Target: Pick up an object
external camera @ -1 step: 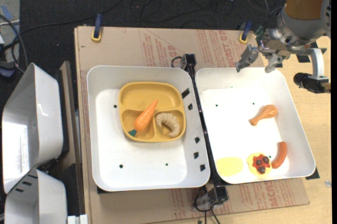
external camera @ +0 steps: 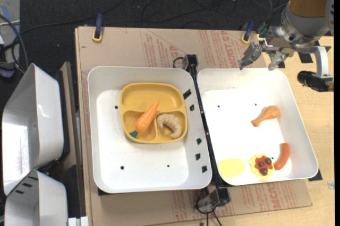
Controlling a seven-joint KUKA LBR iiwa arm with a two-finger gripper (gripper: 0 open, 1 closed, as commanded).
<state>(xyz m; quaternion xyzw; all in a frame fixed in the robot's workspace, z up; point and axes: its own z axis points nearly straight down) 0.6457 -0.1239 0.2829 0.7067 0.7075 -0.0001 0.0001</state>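
Observation:
My gripper (external camera: 261, 59) hangs above the far edge of the right bin (external camera: 234, 113), its two fingers spread apart and open with nothing between them. Below it in that bin lie a toy chicken drumstick (external camera: 265, 115), a red-orange sausage (external camera: 282, 156), a small pizza-like piece with red toppings (external camera: 261, 164) and a flat yellow disc (external camera: 231, 167). In the left bin (external camera: 106, 129) sits a yellow divided plate (external camera: 130, 95) holding a carrot (external camera: 147, 116) and a pale shrimp (external camera: 170, 124).
The bins rest on a cardboard sheet (external camera: 159, 44) held by yellow clamps (external camera: 97, 35) at the back. A black divider (external camera: 197, 113) runs between the bins. White containers (external camera: 29, 124) stand off to the left. Cables lie on the dark floor behind.

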